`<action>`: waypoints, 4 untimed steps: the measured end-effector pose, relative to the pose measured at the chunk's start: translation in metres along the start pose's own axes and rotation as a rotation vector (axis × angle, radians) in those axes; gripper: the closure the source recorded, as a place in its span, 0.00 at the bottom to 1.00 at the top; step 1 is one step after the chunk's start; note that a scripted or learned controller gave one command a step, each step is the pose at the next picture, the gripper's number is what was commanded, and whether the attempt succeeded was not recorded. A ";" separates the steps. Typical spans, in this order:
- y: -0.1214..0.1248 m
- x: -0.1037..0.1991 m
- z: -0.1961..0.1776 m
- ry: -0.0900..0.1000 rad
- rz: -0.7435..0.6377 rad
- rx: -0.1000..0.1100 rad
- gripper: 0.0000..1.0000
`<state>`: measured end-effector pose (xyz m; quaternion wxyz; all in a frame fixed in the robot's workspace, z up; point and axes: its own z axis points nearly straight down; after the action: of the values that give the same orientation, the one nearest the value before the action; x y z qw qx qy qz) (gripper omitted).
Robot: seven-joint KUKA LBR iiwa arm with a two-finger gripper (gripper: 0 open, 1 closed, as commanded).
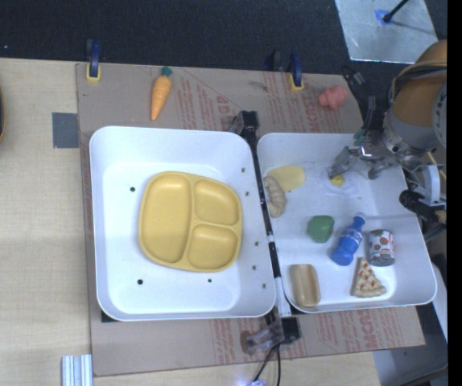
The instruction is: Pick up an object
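Claw (361,161) low over right bin (424,296) — arm tilted

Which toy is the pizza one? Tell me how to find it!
Look in the right white bin, down at its near right corner. The pizza slice lies there, just below the small can. It is the only triangle, tan with red spots.

Two white bins sit side by side on the bench (30,215). The left bin (110,288) holds a yellow divided plate (189,219) at its middle. In the right bin (408,292), the tool (361,161) hangs at about 12 o'clock, just above a small yellow piece (337,180). A green lump (321,228) lies mid-bin, a blue bottle (347,243) beside it at 3 o'clock, a pizza slice (367,281) at 5 o'clock. A toy carrot (160,93) lies outside the bins at 11 o'clock
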<state>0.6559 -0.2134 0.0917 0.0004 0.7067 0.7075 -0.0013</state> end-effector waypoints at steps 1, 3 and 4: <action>0.000 0.038 0.000 0.003 -0.006 0.004 0.00; 0.001 0.001 -0.012 -0.001 -0.006 -0.001 1.00; 0.002 0.092 -0.044 0.004 -0.011 0.001 1.00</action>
<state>0.6573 -0.1214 0.1357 -0.0014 0.7029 0.7113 -0.0001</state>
